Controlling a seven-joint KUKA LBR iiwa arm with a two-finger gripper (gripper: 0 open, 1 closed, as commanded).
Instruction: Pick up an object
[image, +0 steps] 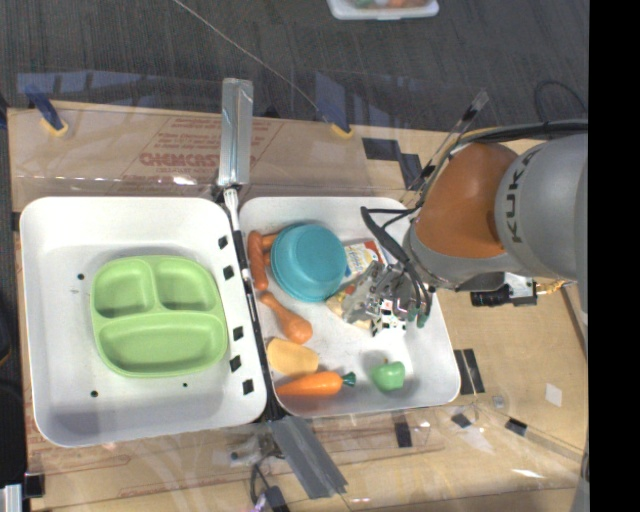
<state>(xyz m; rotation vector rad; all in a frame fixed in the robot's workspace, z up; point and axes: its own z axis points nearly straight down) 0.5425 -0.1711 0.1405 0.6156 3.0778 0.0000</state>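
Observation:
The right bin (436, 352) holds a teal bowl (310, 262) turned over, a carrot (312, 383) at the front, a green pepper (390, 375), a yellow wedge (291, 355), an orange sausage-like piece (286, 316) and a red-orange piece (260, 255) by the left wall. A crumpled printed packet (356, 285) lies right of the bowl. My gripper (392, 305) hangs low over the bin's middle right, just beside the packet and above the pepper. Its fingers are tangled with cables in the view.
The left bin (50, 300) contains a green divided plate (158, 315). A metal divider bar (234, 140) stands between the bins at the back. The arm's orange band (462, 215) overhangs the right bin's right wall.

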